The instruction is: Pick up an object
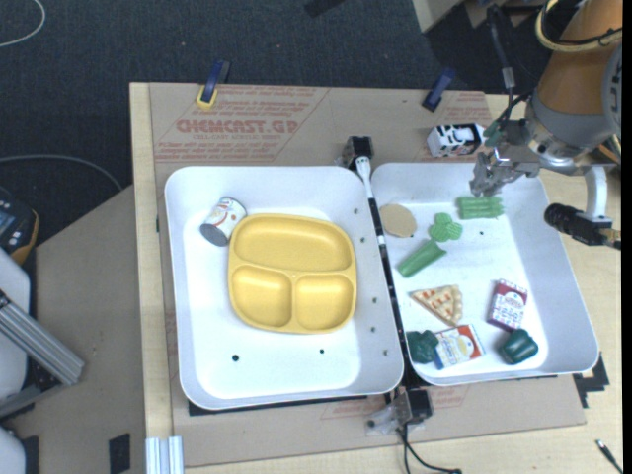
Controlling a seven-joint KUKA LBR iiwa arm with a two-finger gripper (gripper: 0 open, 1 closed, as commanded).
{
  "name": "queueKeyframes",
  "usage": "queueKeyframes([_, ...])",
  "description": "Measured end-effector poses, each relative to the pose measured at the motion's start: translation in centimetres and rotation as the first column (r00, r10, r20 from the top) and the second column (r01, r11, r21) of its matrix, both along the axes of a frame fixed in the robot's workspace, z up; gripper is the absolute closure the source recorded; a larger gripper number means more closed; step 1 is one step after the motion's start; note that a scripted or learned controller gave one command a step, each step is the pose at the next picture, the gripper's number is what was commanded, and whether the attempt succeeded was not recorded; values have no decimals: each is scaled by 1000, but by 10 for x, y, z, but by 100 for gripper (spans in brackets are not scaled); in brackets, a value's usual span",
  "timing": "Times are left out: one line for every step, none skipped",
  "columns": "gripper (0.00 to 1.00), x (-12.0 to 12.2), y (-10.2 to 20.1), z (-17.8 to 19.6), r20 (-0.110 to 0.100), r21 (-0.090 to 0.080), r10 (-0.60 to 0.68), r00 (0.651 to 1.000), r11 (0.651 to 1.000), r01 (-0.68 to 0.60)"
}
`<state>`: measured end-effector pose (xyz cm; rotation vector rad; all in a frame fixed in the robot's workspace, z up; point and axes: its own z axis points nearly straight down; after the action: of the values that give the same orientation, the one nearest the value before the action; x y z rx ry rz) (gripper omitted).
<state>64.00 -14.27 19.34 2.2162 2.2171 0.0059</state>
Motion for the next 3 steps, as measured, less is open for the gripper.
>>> queueKeyframes([100,1,0,34,-1,0,1,1000,1000,-1])
queueKeyframes([100,-12,57,25,-11,5,5,1000,1000,-5])
queueKeyframes([100,-17,114,36,-9,6,6,1000,1000,-6])
